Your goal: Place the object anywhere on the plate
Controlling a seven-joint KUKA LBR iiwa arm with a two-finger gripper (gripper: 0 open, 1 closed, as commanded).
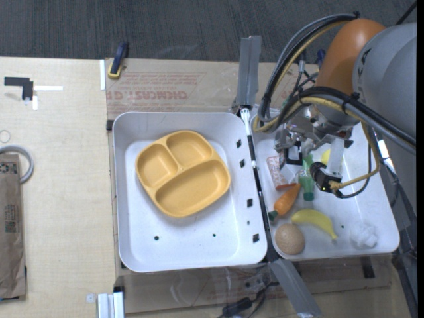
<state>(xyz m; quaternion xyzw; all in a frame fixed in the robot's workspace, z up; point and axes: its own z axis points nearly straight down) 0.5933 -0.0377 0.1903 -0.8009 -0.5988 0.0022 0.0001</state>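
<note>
- A robotics lab: a cabled industrial arm [371,58] over a wooden bench [59,177].
- 2 white bins [126,197] clamped side by side.
- Toy food [315,220] for trials.

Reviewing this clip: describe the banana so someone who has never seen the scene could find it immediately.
Start at the right white bin, the one the arm reaches into. Near its front edge lies the banana, a short curved yellow piece. An orange carrot sits to its left and a round tan egg-like ball in front of that; among these, the banana alone is yellow and crescent-shaped.

Brown paper bag [11,224] at bench left edge; blue-yellow tool [118,60] beyond bins.
</note>
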